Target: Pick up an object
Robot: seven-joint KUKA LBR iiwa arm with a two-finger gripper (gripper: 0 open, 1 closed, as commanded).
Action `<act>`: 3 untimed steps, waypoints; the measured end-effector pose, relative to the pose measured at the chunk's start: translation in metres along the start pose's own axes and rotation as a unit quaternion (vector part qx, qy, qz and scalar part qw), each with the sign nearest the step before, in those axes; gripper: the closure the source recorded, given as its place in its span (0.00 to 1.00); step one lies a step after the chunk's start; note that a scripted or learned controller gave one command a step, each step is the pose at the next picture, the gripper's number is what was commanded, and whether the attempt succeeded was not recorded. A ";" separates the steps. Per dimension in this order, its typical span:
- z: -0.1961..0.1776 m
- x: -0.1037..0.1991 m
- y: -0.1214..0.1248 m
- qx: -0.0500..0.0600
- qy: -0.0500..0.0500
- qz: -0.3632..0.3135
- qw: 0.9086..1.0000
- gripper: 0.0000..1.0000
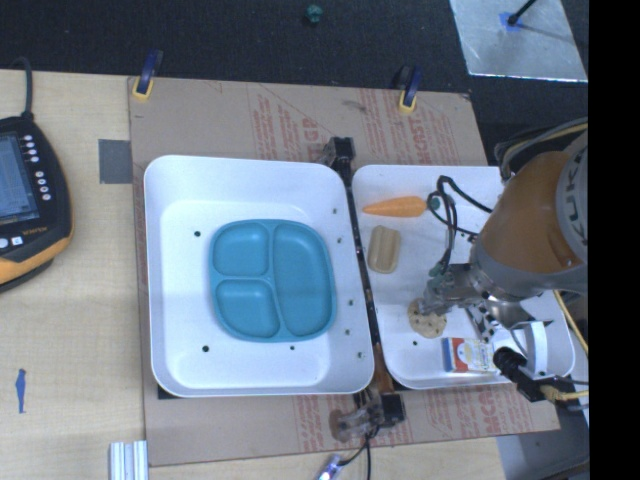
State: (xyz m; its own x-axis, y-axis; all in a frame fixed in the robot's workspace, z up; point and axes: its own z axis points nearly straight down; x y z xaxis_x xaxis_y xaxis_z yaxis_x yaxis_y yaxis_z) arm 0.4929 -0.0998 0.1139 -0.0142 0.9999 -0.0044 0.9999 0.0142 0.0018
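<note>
Where the grey arm with its orange band (pixel 535 213) reaches in from the right, its two-finger gripper (pixel 443 293) sits low in the right white bin (pixel 400 363); whether the pincer is released or clenched cannot be told from this angle.

The right bin contains four items: one orange carrot-shaped toy (pixel 396 206) near the far wall, one tan rectangular block (pixel 384 248) just below it, one round beige cookie-like piece with dark spots (pixel 426 319) directly beneath the gripper, and one flat white card with red and blue print (pixel 467 355) against the near wall.

The left white bin (pixel 170 268) contains one item: a blue three-compartment plastic plate (pixel 272 278), centred, with bare floor on all sides. The two bins meet along a shared middle edge. The cookie-like piece lies apart from the block and the card.
</note>
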 end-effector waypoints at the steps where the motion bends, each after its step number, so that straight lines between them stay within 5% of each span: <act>1: 0.000 0.000 0.000 0.000 0.000 0.000 1.000 0.00; 2: 0.023 0.007 0.003 0.004 0.003 0.004 1.000 0.00; 3: 0.009 0.006 0.006 0.001 0.002 0.001 1.000 1.00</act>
State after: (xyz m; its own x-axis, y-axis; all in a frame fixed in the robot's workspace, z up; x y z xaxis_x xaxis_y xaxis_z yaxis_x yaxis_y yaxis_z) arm 0.4984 -0.0937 0.1046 -0.0112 0.9999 -0.0004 0.9999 0.0112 0.0004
